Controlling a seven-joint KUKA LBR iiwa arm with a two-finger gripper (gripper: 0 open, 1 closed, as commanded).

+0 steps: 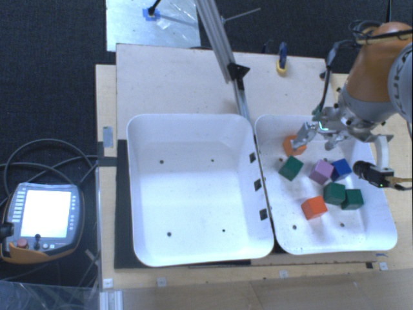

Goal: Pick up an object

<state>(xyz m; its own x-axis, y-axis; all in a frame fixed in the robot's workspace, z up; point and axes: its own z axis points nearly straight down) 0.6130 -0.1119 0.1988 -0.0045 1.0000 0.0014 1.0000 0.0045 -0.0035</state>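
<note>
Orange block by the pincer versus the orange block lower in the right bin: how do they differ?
The upper orange block lies at the pincer, partly hidden by it; the lower orange block is in full view, apart from the pincer. The upper one sits alone; the lower one lies beside a green block. Both are orange, in the right bin.

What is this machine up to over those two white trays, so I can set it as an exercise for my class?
A grey and orange robot arm reaches in from the right over the right bin. Its gripper sits right at an orange block near the bin's far edge; whether it grips it is unclear. Green, purple, blue and orange blocks lie loose nearby. The left bin sits beside it.
</note>
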